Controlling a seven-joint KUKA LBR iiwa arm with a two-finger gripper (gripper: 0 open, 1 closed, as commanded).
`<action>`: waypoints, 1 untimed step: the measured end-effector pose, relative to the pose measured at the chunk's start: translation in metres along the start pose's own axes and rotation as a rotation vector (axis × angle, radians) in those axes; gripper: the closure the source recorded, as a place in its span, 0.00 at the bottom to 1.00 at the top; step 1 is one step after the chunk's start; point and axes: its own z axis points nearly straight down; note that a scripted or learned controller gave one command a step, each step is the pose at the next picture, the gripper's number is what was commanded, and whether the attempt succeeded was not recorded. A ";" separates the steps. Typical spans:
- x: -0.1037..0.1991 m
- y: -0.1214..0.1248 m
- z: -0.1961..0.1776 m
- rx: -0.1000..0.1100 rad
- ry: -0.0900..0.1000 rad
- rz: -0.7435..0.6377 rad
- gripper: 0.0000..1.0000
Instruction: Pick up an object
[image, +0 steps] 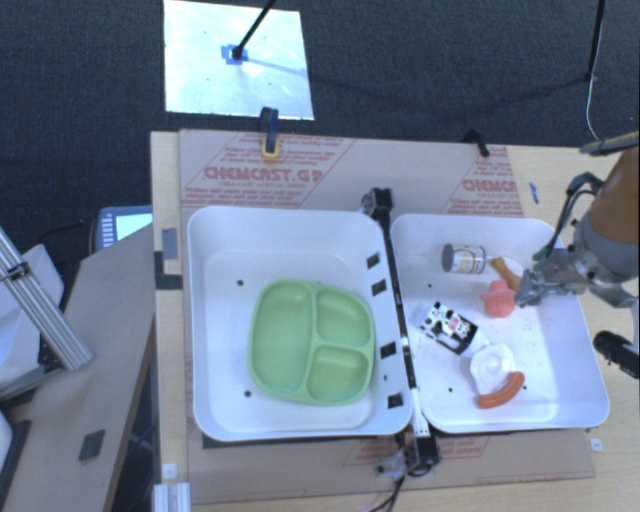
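Over the right-hand shallow white bin (560, 395), the grey arm (610, 245) reaches in low from the right, wrist angled down. Its jaws (527, 291) sit right beside a small pink plastic toy (498, 299), touching or nearly so; whether they're clenched, I cannot tell. Just beyond lies a small silver can (464, 260); nearer the bench's front edge, an orange sausage-shaped toy (500, 391).

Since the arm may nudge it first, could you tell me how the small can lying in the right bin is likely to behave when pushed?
The small can lies on its side, so it would probably roll on the smooth right bin floor. It looks rigid, likely light. Its curved metal could slip from the gripper.
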 end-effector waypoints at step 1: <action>-0.002 0.011 -0.049 -0.001 0.000 -0.005 1.00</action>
